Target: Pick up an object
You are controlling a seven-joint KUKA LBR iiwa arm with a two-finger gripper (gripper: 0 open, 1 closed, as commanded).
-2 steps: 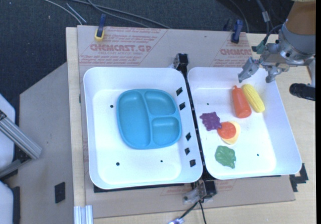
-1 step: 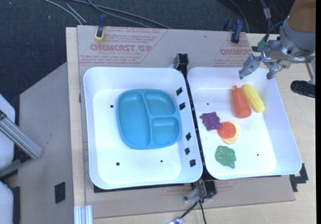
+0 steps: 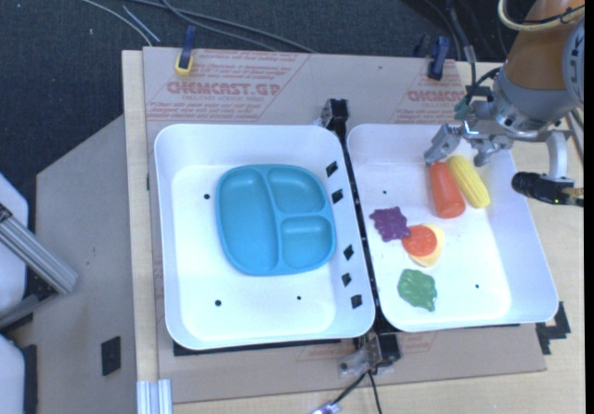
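Corn cob (image 3: 470, 180) and the orange carrot (image 3: 445, 189) lie just under my jaws (image 3: 461, 148), which are spread and pinching nothing. Both run lengthwise away from me toward the near rim of the right bin (image 3: 520, 305); the purple piece (image 3: 391, 223) sits farther left.

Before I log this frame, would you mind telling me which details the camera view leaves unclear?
- Gripper: the wrist above hides its grasping parts, so whether it is touching the yellow corn or the orange carrot cannot be told.
- Arm: cut off by the top and right edges.
- Purple piece and green piece: too small to identify.
- Right bin: its far rim is partly hidden behind the arm.
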